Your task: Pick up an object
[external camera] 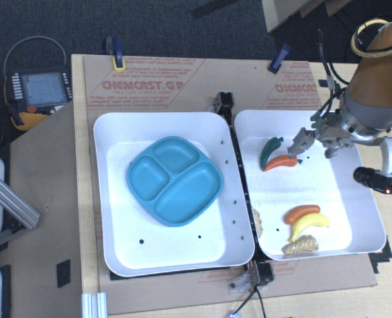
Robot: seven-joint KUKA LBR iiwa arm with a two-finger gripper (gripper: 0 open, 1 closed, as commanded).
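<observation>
- The gripper hangs over the far part of the right bin, its two grey fingers spread apart with nothing between them.
- Just left of the nearer fingertip lie a green pepper and, touching it on the camera side, an orange carrot-like piece; the fingertip is very near the carrot's right end, and contact cannot be judged.
- Above and right of the gripper rises the arm's wrist, with its orange band and cables running along it.
- Well toward the camera from the gripper, in the near part of the same bin, three items sit in a tight cluster: an orange sausage-shaped piece, a yellow banana touching it, and a beige lumpy piece just below.
- Farther left of the gripper, across the black divider, is the left bin, holding a blue three-compartment plate set at a tilt.
- Far left of everything, off the bench, rests a grey pendant with a screen.
</observation>
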